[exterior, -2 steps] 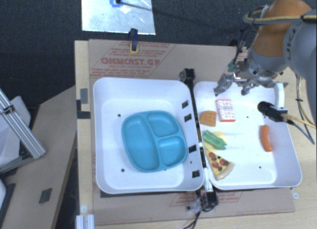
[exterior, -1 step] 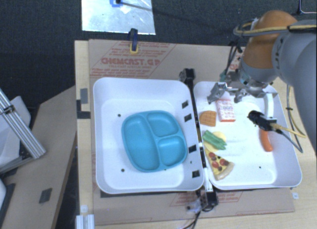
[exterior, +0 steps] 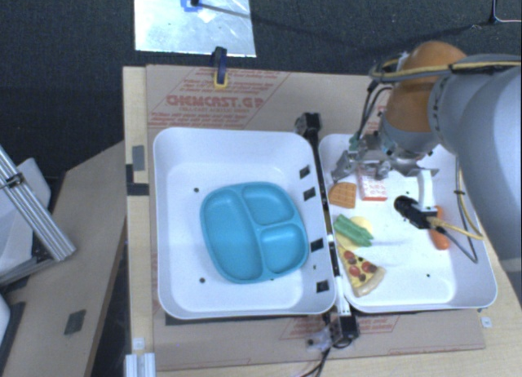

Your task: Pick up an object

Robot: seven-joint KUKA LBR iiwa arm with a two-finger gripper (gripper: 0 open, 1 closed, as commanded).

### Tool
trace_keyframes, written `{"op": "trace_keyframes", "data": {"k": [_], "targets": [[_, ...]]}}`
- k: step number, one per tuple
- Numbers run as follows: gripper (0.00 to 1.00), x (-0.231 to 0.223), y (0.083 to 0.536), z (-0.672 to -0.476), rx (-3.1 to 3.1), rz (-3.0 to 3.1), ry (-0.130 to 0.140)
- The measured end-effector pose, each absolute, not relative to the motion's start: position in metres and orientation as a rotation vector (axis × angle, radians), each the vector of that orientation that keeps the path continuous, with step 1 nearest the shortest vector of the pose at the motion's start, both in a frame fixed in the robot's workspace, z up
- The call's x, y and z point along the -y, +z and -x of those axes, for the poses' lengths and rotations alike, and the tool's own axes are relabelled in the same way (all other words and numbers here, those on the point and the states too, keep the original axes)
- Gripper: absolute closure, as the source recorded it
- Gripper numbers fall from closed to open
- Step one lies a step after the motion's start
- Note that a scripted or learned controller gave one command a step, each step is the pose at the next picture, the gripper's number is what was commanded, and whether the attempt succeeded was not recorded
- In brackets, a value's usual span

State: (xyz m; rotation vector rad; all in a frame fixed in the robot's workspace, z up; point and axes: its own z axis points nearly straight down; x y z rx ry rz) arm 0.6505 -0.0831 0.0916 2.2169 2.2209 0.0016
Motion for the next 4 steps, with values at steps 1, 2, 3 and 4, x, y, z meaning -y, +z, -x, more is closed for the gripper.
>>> {"op": "trace_keyframes", "data": {"k": [1,2,3,4], "targets": [[1.0,0.084,0.107,-0.653,-2.215,-2.214,0.008],[1.0,0.086,0.162,-0.665,-2.223,-2.213,0.006],[1.0,0.086,0.217,-0.666,-2.223,-2.211,0.008],[1.0,0.034,0.209,-0.653,-2.229,-2.213,0.001]]}}
